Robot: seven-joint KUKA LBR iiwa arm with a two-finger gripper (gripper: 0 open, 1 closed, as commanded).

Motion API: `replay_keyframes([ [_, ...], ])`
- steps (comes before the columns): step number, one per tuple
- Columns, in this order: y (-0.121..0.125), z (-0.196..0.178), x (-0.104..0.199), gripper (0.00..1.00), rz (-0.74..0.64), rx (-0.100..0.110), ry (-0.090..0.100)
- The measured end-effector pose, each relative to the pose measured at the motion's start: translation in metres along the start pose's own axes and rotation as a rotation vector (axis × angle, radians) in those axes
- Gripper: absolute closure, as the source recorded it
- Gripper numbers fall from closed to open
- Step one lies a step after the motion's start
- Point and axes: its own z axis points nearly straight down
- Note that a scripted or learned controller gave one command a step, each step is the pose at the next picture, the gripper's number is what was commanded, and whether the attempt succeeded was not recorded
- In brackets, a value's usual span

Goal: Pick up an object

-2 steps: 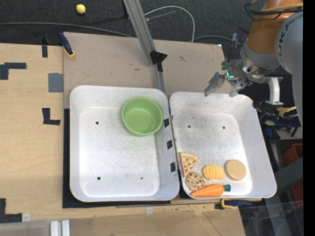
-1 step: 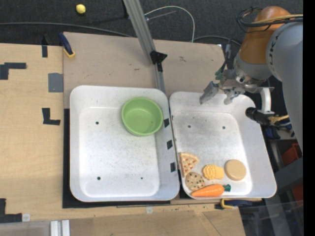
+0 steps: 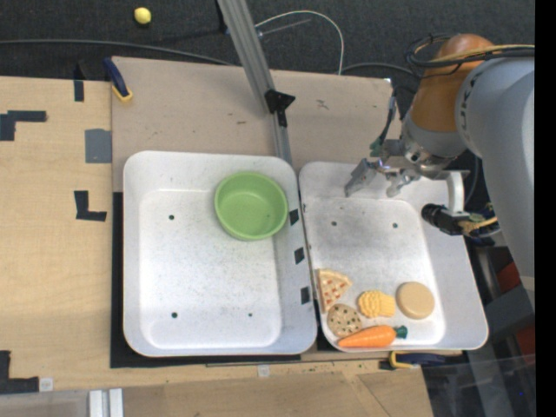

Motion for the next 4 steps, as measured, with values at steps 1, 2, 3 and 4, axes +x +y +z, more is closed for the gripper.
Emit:
replay_keyframes([
  [1,0.0,0.047,0.001,0.0,-0.001,-0.003,-0.001],
  [2,0.0,0.034,0.002,1.0,-0.002,-0.003,0.0],
  [3,0.001,-0.009,0.006,1.0,0.0,-0.009,0.001],
  [4,-0.003,-0.07,0.011,1.0,0.0,-0.011,0.0],
])
